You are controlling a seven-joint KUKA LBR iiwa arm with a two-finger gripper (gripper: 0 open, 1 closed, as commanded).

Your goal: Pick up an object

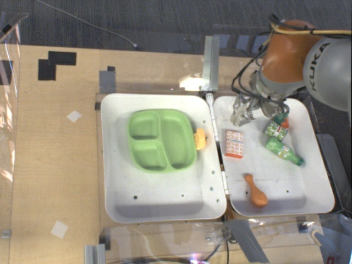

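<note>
Nothing picked yet: gripper hangs over the far left of the right bin, can't tell whether its fingers are spread or pressed together, and carton, green bottles and orange drumstick toy all lie on the bin floor.

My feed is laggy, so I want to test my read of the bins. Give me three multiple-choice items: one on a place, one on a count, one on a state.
1. Where does the green divided plate lie?
A. left bin
B. right bin
C. on the bench outside the bins

2. How many compartments does that plate have?
A. two
B. three
C. five

3. How does the orange drumstick toy lie?
A. between the claw's fingers
B. on the plate
C. loose on the right bin's floor

Answers: 1 A, it sits on the left bin. 2 B, ridges divide it into three. 3 C, it rests near the right bin's front edge, well apart from the claw.
</note>
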